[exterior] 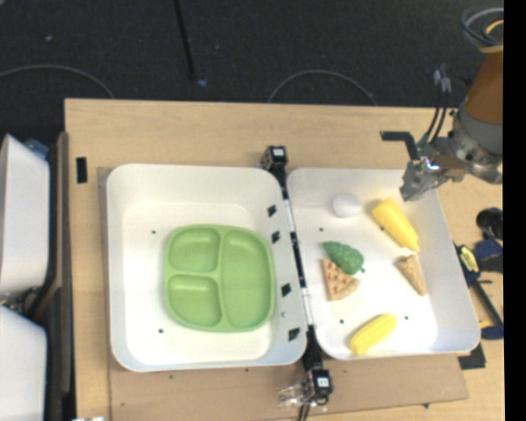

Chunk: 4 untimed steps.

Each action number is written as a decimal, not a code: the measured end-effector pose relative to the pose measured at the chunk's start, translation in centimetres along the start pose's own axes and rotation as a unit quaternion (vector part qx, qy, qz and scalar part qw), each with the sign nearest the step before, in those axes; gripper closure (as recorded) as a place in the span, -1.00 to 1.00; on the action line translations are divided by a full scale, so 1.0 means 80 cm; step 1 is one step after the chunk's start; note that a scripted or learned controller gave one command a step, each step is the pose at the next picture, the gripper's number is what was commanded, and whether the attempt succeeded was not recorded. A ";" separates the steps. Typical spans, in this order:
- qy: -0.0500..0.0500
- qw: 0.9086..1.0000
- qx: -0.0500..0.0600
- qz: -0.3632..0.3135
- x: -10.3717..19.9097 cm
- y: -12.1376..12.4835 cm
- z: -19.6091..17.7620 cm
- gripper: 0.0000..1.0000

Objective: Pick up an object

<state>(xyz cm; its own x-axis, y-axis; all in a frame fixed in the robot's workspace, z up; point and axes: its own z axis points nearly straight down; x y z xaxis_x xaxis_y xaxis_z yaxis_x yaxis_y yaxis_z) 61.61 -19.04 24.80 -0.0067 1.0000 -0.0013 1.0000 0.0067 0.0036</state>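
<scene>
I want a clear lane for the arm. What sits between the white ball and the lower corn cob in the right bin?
The green broccoli piece and pizza slice, seen from the overhead camera.

The arm (pixel 482 103) is cut off at the picture's right side, so just its orange band and wrist show above the pincer (pixel 415 182). The pincer itself is small and blurred against the bin rim (pixel 438 202); how its tips stand cannot be told. Below and to the right of the pincer, dark blue and yellow objects (pixel 484 253) on the counter (pixel 202 130) are cut short and too small to identify.
</scene>
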 end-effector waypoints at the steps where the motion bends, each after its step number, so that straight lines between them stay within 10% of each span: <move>1: 0.001 1.000 0.002 0.001 0.058 -0.017 0.011 1.00; 4: 0.001 1.000 0.002 0.000 0.230 -0.061 0.013 1.00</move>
<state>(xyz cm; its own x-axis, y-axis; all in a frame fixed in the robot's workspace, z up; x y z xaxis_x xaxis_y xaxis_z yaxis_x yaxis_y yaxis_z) 56.62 -0.66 23.75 -0.0061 1.0000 0.0007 1.0000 0.0061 0.0000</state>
